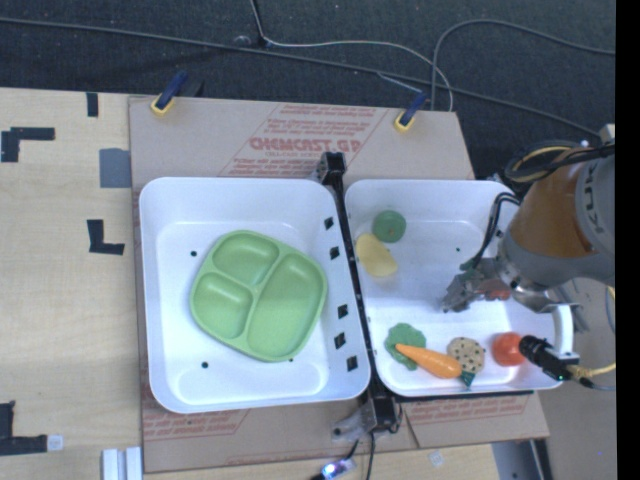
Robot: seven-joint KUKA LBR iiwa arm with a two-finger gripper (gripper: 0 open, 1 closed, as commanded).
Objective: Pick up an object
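Over right bin (430, 196): gripper (462, 295) low above bare floor, near carrot (428, 360); finger state indeterminate, cannot tell.

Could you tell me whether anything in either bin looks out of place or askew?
Nothing looks spilled or damaged. The green divided plate sits turned at an angle in the left bin. In the right bin, the carrot lies partly across the green leafy piece.

In the right bin (430, 200) lie a green round piece (389, 226), a pale yellow piece (377, 256) just beside it, a green leafy piece (404, 341) touching an orange carrot (428, 360), a speckled tan cookie (465, 353) and a red piece (507, 348).
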